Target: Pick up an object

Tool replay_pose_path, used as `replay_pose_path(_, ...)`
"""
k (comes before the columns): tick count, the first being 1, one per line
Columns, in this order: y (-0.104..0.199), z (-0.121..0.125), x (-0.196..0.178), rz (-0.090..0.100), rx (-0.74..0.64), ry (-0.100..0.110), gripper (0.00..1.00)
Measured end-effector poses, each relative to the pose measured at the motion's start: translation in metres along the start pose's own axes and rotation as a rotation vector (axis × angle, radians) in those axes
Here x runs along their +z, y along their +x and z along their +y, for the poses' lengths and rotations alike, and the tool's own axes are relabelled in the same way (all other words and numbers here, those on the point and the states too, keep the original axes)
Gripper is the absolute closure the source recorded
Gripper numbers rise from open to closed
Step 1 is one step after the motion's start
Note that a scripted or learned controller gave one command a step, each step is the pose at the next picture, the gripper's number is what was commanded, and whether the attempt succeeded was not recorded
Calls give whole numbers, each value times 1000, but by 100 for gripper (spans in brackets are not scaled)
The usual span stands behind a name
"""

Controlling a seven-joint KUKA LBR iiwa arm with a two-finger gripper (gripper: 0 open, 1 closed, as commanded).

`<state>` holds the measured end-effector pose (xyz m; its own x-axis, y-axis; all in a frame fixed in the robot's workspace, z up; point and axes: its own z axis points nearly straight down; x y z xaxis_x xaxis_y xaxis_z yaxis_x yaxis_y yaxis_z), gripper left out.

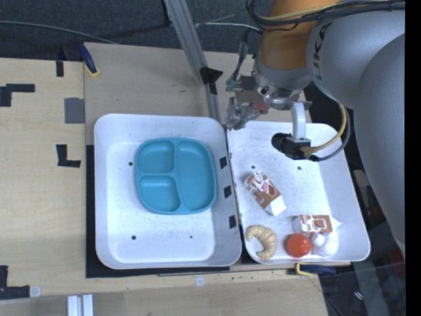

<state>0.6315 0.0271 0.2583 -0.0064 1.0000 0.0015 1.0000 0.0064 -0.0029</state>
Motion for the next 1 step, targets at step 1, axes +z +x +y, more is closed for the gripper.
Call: replay_pose_path(1, 58, -18, 10, 0, -1, 1, 100)
